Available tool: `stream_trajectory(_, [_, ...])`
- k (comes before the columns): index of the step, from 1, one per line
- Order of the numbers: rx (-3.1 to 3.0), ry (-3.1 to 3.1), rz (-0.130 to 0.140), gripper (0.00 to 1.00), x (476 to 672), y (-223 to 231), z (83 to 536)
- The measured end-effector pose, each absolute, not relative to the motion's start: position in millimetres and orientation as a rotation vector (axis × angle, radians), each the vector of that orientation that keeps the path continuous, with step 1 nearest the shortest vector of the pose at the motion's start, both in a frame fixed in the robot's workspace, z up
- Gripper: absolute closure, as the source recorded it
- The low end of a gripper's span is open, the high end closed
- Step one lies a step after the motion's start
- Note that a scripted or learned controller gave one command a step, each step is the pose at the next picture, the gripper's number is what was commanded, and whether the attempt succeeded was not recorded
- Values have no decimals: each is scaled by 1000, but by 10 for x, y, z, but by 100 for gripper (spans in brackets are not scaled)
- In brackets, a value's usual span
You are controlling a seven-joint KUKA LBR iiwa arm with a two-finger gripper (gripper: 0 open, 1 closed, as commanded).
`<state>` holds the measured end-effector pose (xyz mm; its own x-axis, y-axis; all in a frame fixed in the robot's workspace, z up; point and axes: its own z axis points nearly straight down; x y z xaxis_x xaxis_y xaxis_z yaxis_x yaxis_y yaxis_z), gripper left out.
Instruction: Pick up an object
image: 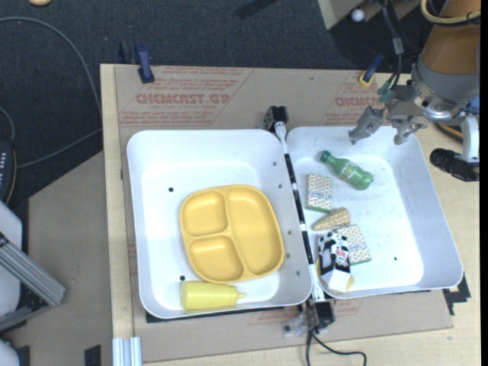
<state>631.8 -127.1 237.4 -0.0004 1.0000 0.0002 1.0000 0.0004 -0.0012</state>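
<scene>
Though partly cropped, arm (450, 44) overhead.

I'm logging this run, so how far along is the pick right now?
Nothing looks picked yet. The gripper is open with nothing between its fingers, over the right bin's far edge. The green bottle lies nearest, in that bin. Left: descend, close on something, and lift it.

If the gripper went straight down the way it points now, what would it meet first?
Probably the bare floor of the right bin near its far edge. The gripper hangs open there, and the green bottle lies just nearer the camera; depth is uncertain.
</scene>
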Motion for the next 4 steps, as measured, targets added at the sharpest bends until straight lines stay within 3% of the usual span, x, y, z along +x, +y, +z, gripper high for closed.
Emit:
stream_trajectory(1, [-2234, -2235, -14, 0, 6323, -1021, 1041])
stream_trajectory(2, [-2222, -2224, -1, 0, 6667, -1209, 849])
stream_trajectory(3, [-2223, -2227, -3, 100, 6675, -1207, 957])
stream_trajectory(4, [-2219, -2223, -1, 100, 6194, -457, 1855])
